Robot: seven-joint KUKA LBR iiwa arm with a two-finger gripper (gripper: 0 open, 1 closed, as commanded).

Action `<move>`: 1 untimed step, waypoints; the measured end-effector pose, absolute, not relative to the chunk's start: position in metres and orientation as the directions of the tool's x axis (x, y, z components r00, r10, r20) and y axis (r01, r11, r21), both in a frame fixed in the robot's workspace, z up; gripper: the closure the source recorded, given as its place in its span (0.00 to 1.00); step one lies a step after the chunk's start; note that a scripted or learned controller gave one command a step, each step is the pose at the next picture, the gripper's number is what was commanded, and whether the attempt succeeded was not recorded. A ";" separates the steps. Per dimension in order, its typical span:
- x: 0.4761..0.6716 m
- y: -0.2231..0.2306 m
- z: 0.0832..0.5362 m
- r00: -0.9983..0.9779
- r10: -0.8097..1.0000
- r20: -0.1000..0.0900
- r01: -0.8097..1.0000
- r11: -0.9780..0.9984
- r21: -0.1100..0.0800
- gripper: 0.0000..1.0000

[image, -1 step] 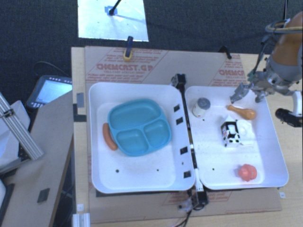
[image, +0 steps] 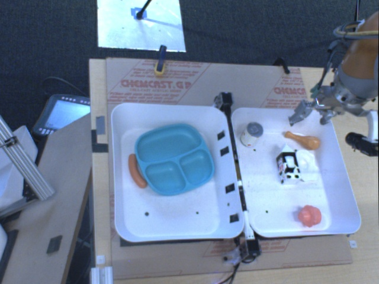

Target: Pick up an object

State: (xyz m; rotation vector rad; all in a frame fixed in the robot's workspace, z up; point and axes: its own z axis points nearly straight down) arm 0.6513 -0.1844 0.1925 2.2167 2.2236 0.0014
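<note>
Nearest the camera, along the lower frame edge: front rims of both bins and the cable clip at approx. bottom centre.

Layout, left to right:
- Left bin: orange sausage lying beside the blue divided plate, touching or nearly so.
- Right bin: small grey-topped cup at upper left; toy drumstick upper centre; black-and-white cow figure mid bin; pink lump lower right.
- Gripper: upper right of frame, above the bin's back edge, fingers spread apart, nothing between them.

Step in hand (est.): approach phase; no object grasped yet. Drumstick lies nearest, just below the fingertips in frame.

Next move req.: lower toward the chosen item, align fingers across its narrow axis, close, then lift.

Readable text: cardboard under the bins shows "CHEMCAST GP" in red print, upper left; a second, partly hidden print at upper right looks like the same word.
</note>
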 end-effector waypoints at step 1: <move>0.651 -0.179 0.150 -0.006 1.000 0.000 1.000 0.006 0.000 0.00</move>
